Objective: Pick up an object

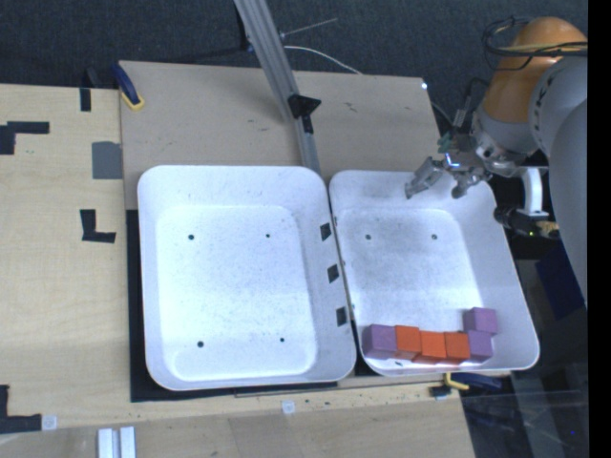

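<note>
Purple and orange blocks [434, 340]: row along the near wall of the right bin [496, 256], one purple block stacked at its right end.
Gripper [437, 185]: fingers spread apart, holding nothing, over the bin's far edge.

Dark carpet [115, 17] runs across twelve o'clock, a pale wooden bench [57, 256] fills nine, black tape marks [91, 225] dotting it.

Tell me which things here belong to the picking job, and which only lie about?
For the job: gripper; purple blocks and orange blocks in the right bin.
Lying about: left bin; metal pole; blue-yellow clamp.
</note>
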`<state>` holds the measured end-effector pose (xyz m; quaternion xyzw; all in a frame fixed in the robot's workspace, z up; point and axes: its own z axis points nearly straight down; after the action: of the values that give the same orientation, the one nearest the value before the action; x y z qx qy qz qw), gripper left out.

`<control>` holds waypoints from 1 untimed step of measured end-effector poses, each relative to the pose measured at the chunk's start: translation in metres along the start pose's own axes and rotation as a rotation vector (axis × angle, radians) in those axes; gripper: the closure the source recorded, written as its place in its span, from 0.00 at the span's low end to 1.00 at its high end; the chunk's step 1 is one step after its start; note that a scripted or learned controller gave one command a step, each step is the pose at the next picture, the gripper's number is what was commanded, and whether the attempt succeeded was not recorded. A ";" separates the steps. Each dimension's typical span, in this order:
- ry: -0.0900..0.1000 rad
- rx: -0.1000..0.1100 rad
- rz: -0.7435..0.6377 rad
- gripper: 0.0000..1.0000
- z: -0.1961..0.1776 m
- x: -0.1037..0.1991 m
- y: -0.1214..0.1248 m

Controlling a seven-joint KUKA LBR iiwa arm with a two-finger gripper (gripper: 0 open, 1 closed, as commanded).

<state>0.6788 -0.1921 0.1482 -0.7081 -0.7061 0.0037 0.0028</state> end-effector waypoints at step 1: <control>0.000 -0.007 -0.005 0.00 0.003 0.003 0.003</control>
<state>0.6813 -0.1896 0.1456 -0.7064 -0.7078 0.0014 0.0003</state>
